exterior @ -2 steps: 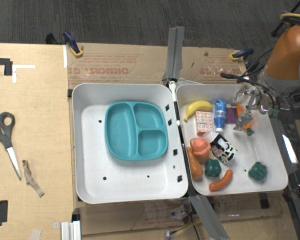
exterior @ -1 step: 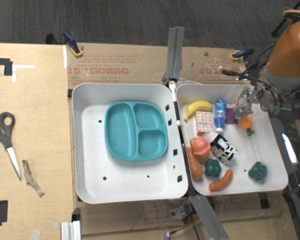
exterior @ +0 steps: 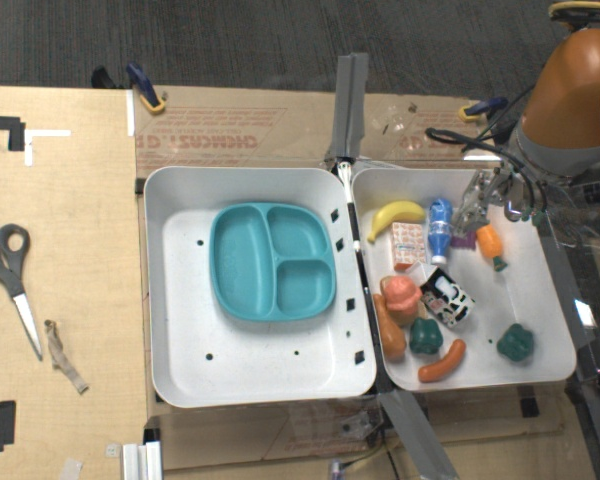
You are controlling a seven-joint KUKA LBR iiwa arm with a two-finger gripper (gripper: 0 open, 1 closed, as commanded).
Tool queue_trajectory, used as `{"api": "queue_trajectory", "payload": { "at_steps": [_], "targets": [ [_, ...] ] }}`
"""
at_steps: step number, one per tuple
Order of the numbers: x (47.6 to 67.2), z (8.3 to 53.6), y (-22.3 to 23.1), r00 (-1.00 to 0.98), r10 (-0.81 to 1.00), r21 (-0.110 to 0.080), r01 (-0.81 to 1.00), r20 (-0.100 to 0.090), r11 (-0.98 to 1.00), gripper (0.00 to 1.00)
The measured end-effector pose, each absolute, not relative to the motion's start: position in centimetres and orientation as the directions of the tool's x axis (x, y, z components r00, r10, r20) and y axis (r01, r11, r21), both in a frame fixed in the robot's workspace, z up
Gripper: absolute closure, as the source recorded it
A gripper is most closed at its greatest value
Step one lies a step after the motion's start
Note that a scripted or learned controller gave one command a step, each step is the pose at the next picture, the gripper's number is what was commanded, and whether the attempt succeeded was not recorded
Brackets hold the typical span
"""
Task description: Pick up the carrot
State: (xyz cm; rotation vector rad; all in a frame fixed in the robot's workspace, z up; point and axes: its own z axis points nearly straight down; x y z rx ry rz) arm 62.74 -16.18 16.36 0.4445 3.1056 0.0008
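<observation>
**Risk: wrong orange item, or a crowded miss at the far right bin**

Carrot (exterior: pixel 490 242): short, orange, greenish stub at its near end. It lies in the right bin (exterior: pixel 550 298), far half, on bare floor right of the blue bottle (exterior: pixel 438 229). It is tilted, not square to the bin walls.

Gripper (exterior: pixel 477 204): hangs at the bin's far edge, just far-left of the carrot, over the gap between bottle and carrot. It looks nearer the bottle and a small purple piece (exterior: pixel 463 238) than centred on the carrot. How wide it stands cannot be told, because the metal parts blur together at this angle. Nothing is seen held.

What could go wrong, as judged from this:
- Offset. A straight descent from here likely lands on the carrot's far-left tip or on the purple piece. The tip would squirt out sideways or the carrot would roll right.
- Bottle strike. The bottle is close on the left, so a wide approach could knock it into the banana (exterior: pixel 395 214).
- Shape. The carrot looks smooth, tapered and hard, so a pinch near the thin end would probably slip. Across the thick middle looks safer.
- Angle. If the closing line runs along the carrot rather than across it, the grip catches nothing.
- Mix-up. Two other orange things lie in the near-left part of the bin: a long one (exterior: pixel 389 334) against the left wall and a sausage (exterior: pixel 441 362). A colour-based pick could drift to either.
- Wall. The far rim is just beside the wrist, leaving little room to shift farther.

The left bin holds a teal plate (exterior: pixel 273 261), well apart and no factor.
</observation>
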Motion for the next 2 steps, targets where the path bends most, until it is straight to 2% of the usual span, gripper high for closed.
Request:
{"api": "queue_trajectory", "payload": {
  "at_steps": [1,2],
  "targets": [
    [53.64,11.74,-18.40,-0.994,-0.112,0.001,-0.112,-0.001,0.994,1.00],
    [53.65,11.74,-18.40,-0.994,-0.112,0.001,-0.112,-0.001,0.994,0.00]
  ]
}}
